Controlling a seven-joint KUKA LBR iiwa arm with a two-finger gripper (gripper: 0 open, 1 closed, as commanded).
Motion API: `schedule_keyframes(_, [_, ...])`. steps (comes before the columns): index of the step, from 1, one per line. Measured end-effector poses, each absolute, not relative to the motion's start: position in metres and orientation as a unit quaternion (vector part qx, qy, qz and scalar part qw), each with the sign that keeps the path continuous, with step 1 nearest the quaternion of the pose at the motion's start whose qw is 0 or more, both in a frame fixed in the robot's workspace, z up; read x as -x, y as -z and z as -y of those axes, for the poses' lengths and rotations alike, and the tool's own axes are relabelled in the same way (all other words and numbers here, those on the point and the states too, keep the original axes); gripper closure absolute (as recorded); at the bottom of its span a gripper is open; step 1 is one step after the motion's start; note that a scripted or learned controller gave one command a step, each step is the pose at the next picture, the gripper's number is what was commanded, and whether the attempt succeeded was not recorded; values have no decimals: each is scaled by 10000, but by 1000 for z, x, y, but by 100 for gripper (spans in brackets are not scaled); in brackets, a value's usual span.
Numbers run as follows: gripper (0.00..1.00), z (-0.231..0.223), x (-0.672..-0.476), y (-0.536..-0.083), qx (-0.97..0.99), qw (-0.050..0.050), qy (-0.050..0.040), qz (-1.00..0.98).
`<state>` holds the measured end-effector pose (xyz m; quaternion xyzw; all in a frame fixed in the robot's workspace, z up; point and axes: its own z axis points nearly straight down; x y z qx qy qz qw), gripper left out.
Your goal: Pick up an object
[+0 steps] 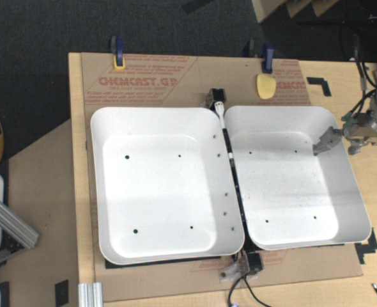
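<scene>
Gripper (326,141) at right bin's (342,235) far right rim, reaching in from right edge, angled down-left over wall; finger state unclear. Left bin (112,235) alongside.

We see two shallow white plastic bins side by side on the brown cardboard sheet (144,75): left bin (105,190), right bin (348,197), rims touching.

Left shallow white plastic bin (112,171), right shallow white plastic bin (342,190): white, small black dots. Tan cardboard sheet (150,82): red lettering. Two blue-yellow clamps (117,51). Pale wood counter (48,190). Dark grey carpet floor (48,18). Grey metal tool (329,141).
</scene>
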<state>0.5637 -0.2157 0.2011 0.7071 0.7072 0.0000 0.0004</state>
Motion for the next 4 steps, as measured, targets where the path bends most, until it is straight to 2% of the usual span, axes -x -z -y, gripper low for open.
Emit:
schedule_keyframes(1, [100, 216, -564, -212, -7069, 20, -6, -7073])
schedule_keyframes(2, [100, 225, -527, -468, -7070, 109, -41, -7072])
schedule_keyframes(3, [100, 166, -592, -336, -7043, -52, 16, -7099])
schedule_keyframes(4, [100, 64, -593, -254, -7039, -42, 13, -7102])
